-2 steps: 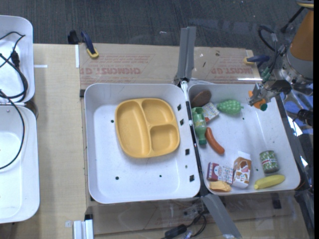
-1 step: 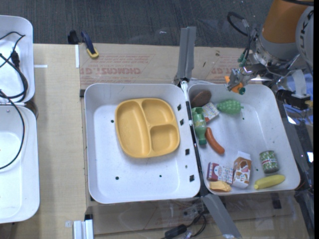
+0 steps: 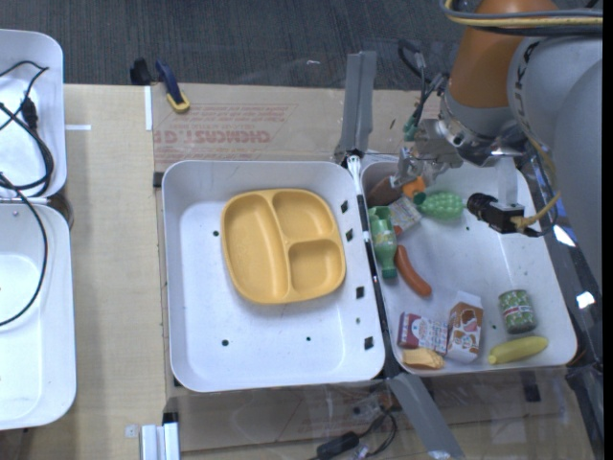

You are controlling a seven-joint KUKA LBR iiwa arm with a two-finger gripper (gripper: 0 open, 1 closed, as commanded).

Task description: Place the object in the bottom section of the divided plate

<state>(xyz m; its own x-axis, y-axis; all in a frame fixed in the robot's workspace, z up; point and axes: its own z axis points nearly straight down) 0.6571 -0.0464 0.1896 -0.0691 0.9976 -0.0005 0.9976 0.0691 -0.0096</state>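
1. So, two white bins side by side on the bench: left bin (image 3: pixel 192 353) holds the plate, right bin (image 3: pixel 551 266) holds the loose items.
2. Yellow divided plate (image 3: pixel 283 244) lies flat in the left bin, a bit far of centre, w/ three sections: one long section on the left, two smaller ones on the right.
3. Arm (image 3: pixel 536 56) reaches in from the right, orange band above the wrist, over the far part of the right bin.
4. Gripper (image 3: pixel 414 172) sits low at the far-left corner of the right bin, just beside the bin wall. Jaws: can't tell if spread or pressed together, as the wrist hides them.
5. Small orange bit (image 3: pixel 414 189) shows right under the gripper; can't tell if it is held or what it is.
6. Green bumpy item (image 3: pixel 442 205) lies just right of the gripper, touching or nearly so.
7. Green bottle (image 3: pixel 384 242) lies along the left wall of the right bin, near side of the gripper.
8. Sausage (image 3: pixel 413 270) lies just right of the bottle, slanted.
9. Near end of the right bin: red-white carton (image 3: pixel 422 333), orange-white carton (image 3: pixel 465 331), yellow wedge (image 3: pixel 422 357), banana (image 3: pixel 518 350), green can (image 3: pixel 516 310).
10. No item is on the plate; all are in the right bin, well apart from it.
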